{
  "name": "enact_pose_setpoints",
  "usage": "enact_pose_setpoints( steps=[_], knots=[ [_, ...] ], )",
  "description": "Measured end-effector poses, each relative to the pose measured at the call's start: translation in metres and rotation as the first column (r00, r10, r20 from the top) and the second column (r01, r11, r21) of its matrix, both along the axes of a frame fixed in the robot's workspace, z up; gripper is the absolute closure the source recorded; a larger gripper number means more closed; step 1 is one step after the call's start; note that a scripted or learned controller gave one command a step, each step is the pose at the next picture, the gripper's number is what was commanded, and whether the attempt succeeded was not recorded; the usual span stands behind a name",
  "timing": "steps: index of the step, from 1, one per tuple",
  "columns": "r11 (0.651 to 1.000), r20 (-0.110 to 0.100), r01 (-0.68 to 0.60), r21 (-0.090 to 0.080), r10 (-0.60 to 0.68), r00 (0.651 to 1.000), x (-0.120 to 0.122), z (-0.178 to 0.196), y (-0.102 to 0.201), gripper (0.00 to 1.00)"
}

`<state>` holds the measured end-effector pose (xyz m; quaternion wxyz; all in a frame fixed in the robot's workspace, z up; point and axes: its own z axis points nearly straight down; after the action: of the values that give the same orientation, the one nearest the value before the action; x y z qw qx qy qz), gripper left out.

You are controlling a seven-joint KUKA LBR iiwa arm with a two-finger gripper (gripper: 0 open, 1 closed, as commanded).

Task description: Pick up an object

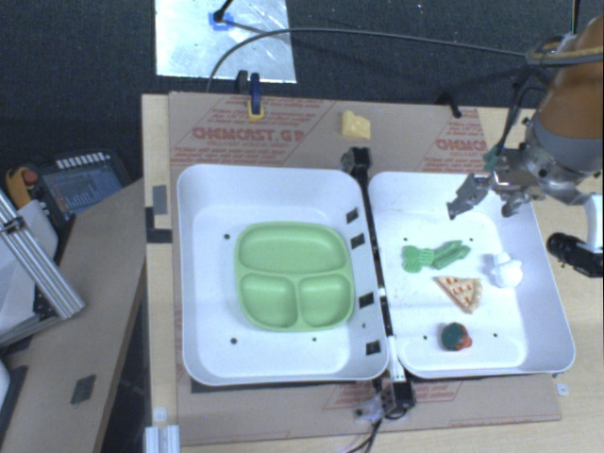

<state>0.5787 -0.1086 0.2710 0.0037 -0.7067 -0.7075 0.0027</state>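
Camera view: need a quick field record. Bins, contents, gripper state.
left bin: holds green divided plate
right bin: green toy, pizza slice toy, white object, red and green ball
gripper: above the right bin's far side, fingers apart, nothing between them
bench extras: yellow block beyond the bins
task status: nothing picked up yet

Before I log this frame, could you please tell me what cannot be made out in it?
- Arm, camera view: cut off by the right edge above the wrist.
- Hand, camera view: dark and small; its finger gap is unreadable.
- Small white object, right bin: too small and pale to identify.
- Round red and green item: too small to name.
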Motion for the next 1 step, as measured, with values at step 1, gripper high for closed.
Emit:
enact_pose_setpoints(
  steps=[1],
  knots=[
    [1.000,0.011,-0.002,-0.002,0.002,1.000,0.0019,0.0056,0.0002,0.00]
  ],
)
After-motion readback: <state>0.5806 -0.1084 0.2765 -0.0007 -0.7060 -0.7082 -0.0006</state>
